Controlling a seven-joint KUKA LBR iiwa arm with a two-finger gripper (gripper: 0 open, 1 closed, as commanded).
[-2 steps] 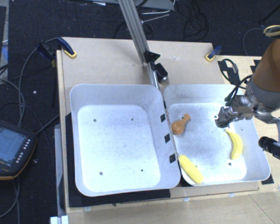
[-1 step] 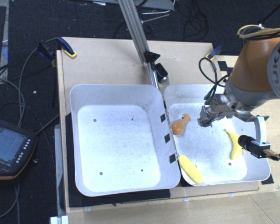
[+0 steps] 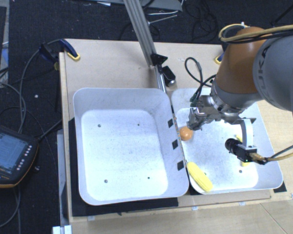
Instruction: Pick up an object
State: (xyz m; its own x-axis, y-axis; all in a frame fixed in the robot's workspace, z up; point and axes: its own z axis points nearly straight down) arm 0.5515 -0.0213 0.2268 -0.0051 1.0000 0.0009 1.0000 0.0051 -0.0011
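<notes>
We've got the tool (image 3: 194, 123) just above the orange ball (image 3: 186, 134), which sits in the right bin (image 3: 263, 179) by its left wall. Can't tell its opening. Approx. centre over ball, then descend straight, w/o nudging it.

Arm (image 3: 278, 67) was grey with an orange band (image 3: 239, 62); black cables (image 3: 195, 74) looped just above the dark metal gripper (image 3: 198, 120).

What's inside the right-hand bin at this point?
The right bin holds a small orange ball by its left wall and a yellow corn-like piece near the front corner. The arm and end effector cover the bin's back part, hiding anything beneath.
</notes>
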